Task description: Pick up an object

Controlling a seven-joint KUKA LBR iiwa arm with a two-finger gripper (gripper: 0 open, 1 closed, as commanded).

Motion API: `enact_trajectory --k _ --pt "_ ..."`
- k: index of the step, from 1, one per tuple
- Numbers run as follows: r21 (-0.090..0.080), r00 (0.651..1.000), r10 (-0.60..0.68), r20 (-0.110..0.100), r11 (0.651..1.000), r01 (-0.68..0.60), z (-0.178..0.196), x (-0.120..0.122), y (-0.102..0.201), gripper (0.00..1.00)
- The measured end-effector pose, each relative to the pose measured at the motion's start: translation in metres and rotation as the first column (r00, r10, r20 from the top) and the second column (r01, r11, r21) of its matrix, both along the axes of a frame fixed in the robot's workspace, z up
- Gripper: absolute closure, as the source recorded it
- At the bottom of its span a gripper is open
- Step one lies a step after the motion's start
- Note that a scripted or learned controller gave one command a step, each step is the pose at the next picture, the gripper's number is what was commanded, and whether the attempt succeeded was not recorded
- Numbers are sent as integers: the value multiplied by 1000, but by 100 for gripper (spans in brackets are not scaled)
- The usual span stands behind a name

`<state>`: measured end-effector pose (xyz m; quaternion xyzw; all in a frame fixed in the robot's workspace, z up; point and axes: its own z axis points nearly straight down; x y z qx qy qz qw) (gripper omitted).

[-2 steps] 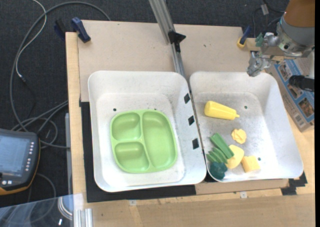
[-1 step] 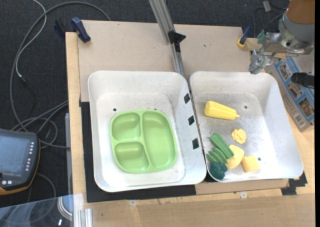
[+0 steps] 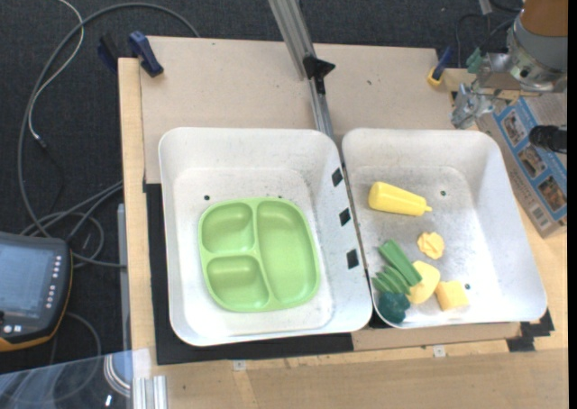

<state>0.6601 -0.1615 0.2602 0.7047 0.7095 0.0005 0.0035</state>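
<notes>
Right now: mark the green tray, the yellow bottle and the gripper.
green tray [image 3: 260, 254], camera view, divider ridge between compartments
yellow bottle [image 3: 397, 199], camera view, middle of body
gripper [image 3: 471, 103], camera view, between fingertips

Lighting even and diffuse, looks overhead; no hard shadows anywhere. White bins [image 3: 505, 173] read bright but not blown out, speckled texture on their floors still resolved. Soft shadow only under the bin rims, darkest along the near edge of the left bin. Green tray [image 3: 260, 254] inside that bin has mild sheen on its ridges, no real glare. Dark carpet left of the bins is noisy, low in detail. Focus acceptable across the bins; overall frame slightly soft and grainy. Arm [image 3: 541, 20] above the right bin's far corner looks a bit blurred. Bench edges beside the bins stay straight.
</notes>
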Motion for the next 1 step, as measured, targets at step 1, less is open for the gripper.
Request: enact_trajectory --k 1 --pt "7 1000 -2 -13 1000 2 -72 19 43 100"
